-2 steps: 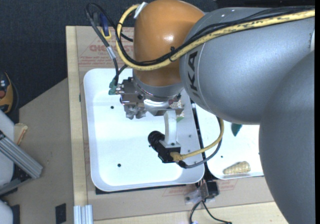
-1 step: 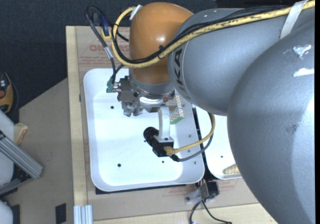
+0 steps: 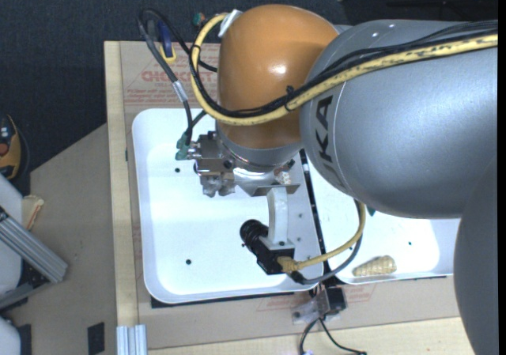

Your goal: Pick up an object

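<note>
My gripper (image 3: 213, 178) hangs over the left bin (image 3: 170, 219), open or closed I cannot tell, while the pale ridged cone (image 3: 373, 267) in the right bin (image 3: 395, 236) looks light and stiff, best pinched mid-body.

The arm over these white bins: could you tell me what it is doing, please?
The arm reaches in from the right and hangs over the left bin, its gripper low above the bin's floor. Whether it holds anything cannot be told. A pale object lies in the right bin, near its front edge.
</note>
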`<state>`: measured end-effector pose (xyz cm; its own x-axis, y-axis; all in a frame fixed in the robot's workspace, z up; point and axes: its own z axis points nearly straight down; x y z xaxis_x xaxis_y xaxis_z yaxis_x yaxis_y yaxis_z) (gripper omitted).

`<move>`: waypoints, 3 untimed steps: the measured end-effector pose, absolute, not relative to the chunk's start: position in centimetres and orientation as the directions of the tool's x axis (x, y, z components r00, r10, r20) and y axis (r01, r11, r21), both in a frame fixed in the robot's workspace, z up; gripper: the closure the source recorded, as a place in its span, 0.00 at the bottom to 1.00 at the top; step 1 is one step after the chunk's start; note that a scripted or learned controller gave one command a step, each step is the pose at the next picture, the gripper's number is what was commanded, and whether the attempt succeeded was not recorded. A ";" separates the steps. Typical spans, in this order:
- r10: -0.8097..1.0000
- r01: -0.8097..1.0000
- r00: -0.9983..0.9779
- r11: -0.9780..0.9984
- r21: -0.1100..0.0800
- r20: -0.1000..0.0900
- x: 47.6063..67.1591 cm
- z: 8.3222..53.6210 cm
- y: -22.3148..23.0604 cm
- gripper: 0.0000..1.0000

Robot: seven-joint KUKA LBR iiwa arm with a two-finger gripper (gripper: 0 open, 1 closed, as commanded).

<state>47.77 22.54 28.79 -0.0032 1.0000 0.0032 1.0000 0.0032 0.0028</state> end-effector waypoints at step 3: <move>1.000 1.000 0.001 -0.001 -0.011 -0.004 47.8 27.6 22.4 1.00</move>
